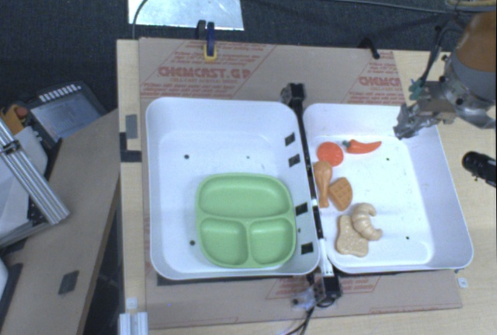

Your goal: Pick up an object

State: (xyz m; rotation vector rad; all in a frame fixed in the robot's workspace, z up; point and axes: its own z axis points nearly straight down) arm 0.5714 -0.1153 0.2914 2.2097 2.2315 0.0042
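Gripper (pixel 407 126) sits over the far right corner of the right bin (pixel 454 232). From my feed I can't tell how it's set; it's a small dark blur against the bin wall. Nothing visibly in it.

Arm (pixel 474 69) reaches in from the right edge, wrist angled down and left toward the bin.

Candidate objects are all in the right bin's left half:
- orange chili (pixel 363 145), long axis roughly left-right, tip pointing right, nearest the gripper but apart from it
- red round piece (pixel 330 153) just left of the chili
- carrot-like piece (pixel 322 181), long axis near and far, hard against the left wall
- waffle-like piece (pixel 340 193) just beside it
- croissant (pixel 365 220) and a tan flat piece (pixel 350 238), touching or overlapping, nearest the front

Left bin (pixel 167 170) holds a green divided tray (pixel 245 219).
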